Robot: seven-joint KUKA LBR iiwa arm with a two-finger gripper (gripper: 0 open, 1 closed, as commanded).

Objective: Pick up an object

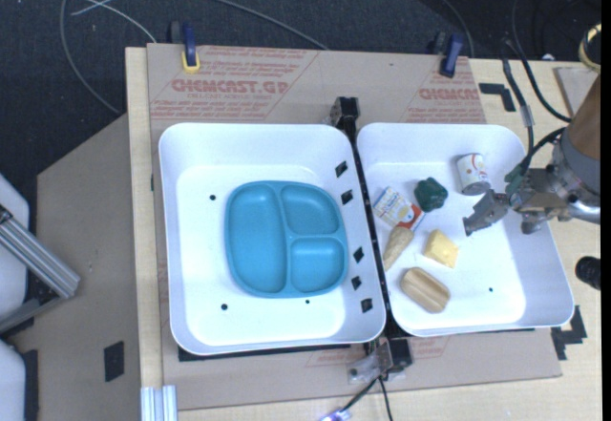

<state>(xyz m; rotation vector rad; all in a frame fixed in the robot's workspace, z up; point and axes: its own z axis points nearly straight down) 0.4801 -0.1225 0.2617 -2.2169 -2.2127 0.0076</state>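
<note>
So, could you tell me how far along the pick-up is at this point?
Nothing looks picked yet. The gripper hangs over the right bin with nothing between its fingers. The can, green object, yellow block and bread roll all lie in the bin. Choosing, grasping and lifting remain.

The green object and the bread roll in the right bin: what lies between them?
The yellow block lies between the green object and the bread roll, in the camera view.

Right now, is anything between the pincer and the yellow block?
Nothing visible is. The pincer hangs over the right bin, and the yellow block lies down-left of it with bare white floor between. The small can sits off to the side.
</note>
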